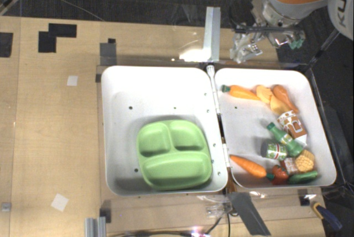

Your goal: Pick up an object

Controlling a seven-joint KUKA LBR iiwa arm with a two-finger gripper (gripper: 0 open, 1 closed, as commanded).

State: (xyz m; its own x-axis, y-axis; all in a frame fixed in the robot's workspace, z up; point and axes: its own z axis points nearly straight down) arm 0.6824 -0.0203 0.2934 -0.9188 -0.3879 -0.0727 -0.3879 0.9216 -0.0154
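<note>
My gripper (247,49) hangs above the back edge of the right bin (315,99), near the divider between the bins, and nothing sits between its fingers. In the right bin lie a carrot (240,91) at the back left, bread-like pieces (275,96), a small carton (291,123), a green bottle (284,138), a can (274,150), a second carrot (248,166) at the front, a corn piece (303,162), and red and green items (287,175) in the front corner. The left bin (116,87) holds a green divided tray (173,153).
A metal post (212,34) stands behind the bins' divider, just left of the gripper. The wooden bench (50,131) stretches out to the left. Clamps (243,214) sit at the front edge.
</note>
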